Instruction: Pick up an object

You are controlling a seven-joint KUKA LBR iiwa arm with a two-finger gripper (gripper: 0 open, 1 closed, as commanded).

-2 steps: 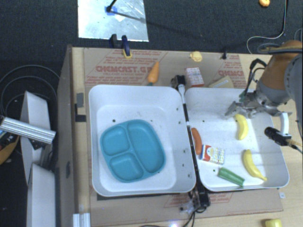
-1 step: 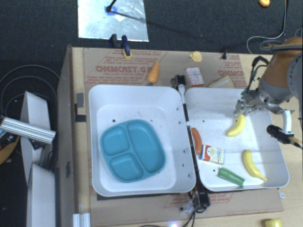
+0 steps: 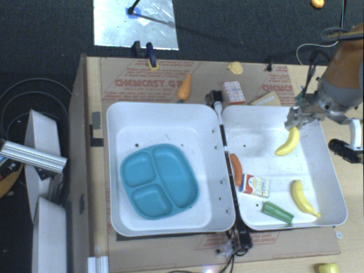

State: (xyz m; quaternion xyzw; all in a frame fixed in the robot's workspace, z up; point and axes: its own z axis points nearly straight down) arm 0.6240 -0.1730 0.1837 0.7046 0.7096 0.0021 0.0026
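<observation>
Claw (image 3: 298, 118) is sitting over the far part of the right bin (image 3: 335, 181), its tip meeting the top end of a yellow banana (image 3: 288, 142). Banana is hanging tilted below it, upper end at the claw, lower end pointing toward the bin's middle. Can't tell how far the claw is spread or whether it is really clamping the fruit; that part is too small and blurred.

Arm (image 3: 341, 81) is reaching in from the right edge, grey wrist bent down toward the bin's far right corner, orange band just above it.

Also lying in the right bin: a second banana (image 3: 303, 198) near the right wall toward the near side, well apart from the claw; a green piece (image 3: 277, 212) by the near edge; a small printed packet (image 3: 256, 185) near the middle; an orange-red sausage-like item (image 3: 236, 168) along the left wall.

Left bin (image 3: 122, 129) is holding a blue divided plate (image 3: 159, 180). Both bins are resting on the cardboard-covered surface (image 3: 142, 78), with small items scattered along its far edge.
</observation>
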